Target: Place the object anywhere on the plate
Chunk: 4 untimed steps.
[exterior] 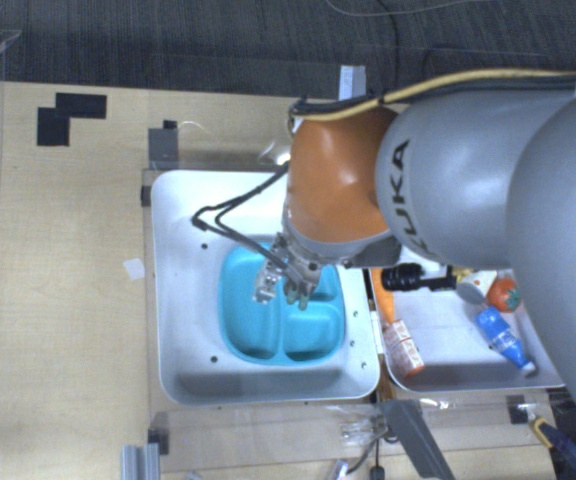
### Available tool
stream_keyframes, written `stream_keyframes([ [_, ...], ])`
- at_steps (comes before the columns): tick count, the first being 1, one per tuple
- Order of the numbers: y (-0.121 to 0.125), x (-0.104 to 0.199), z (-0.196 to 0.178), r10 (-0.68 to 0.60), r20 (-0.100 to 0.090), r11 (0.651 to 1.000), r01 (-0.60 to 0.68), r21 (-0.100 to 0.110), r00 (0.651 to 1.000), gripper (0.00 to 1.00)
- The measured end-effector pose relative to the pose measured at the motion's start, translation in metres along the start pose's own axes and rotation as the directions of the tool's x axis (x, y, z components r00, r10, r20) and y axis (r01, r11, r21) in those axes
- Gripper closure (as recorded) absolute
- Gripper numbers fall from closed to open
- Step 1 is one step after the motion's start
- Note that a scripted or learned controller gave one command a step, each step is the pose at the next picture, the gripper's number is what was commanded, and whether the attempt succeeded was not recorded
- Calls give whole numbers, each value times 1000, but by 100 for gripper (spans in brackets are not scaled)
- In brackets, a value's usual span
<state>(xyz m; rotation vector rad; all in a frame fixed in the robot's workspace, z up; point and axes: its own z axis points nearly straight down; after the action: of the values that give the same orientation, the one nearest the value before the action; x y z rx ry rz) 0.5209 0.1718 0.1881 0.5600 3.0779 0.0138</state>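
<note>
Even, fairly bright light is falling from above. The shallow white left bin (pixel 178 298) is glaring slightly, the big grey arm (pixel 488 188) is looking soft and blurred, shadows are staying faint.

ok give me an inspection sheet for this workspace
surface: two white bins side by side, left bin, right bin
job's things: blue divided plate in the left bin; no object seen on it
clutter: blue bottle, orange-red ball and a packet in the right bin
hand: hand over the plate, nothing visible between its fingers
cables: black cable looped over the left bin, another on the floor
surroundings: dark floor, wooden bench
</note>
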Motion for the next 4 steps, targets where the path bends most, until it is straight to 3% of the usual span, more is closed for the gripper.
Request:
stream_keyframes([
  [1,-43,20,61,104,-6,995,-104,7,995,100],
  [2,-42,20,60,103,-4,995,-103,6,995,0],
  [3,-79,-36,2,200,-3,980,-200,8,980,0],
  [4,-77,-38,-9,195,3,981,-195,2,981,100],
])
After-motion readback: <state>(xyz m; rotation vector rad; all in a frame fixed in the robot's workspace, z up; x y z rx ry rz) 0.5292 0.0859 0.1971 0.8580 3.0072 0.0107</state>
